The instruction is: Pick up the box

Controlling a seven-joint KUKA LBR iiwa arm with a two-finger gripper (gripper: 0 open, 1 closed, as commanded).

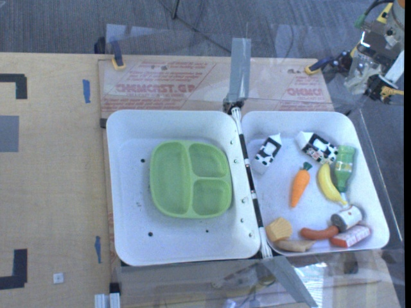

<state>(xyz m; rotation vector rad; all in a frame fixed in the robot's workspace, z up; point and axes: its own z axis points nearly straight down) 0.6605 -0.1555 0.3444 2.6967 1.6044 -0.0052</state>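
Note:
The right bin [366,140] holds a small black-and-white cow-patterned box [319,148] near its back edge. A similar cow-patterned carton [268,152] lies at the bin's left side. A flat red and white box [351,236] rests in the front right corner. My gripper [376,69] hangs at the top right of the view, outside the bins and beyond the right bin's back right corner, well away from all of these. Nothing is seen held in it.
Also in the right bin are a carrot [298,185], a banana [329,183], a green bottle [344,162], a sausage [318,232], a bread piece [279,229] and a small white cylinder [347,217]. The left bin [128,140] holds a green divided plate [191,178].

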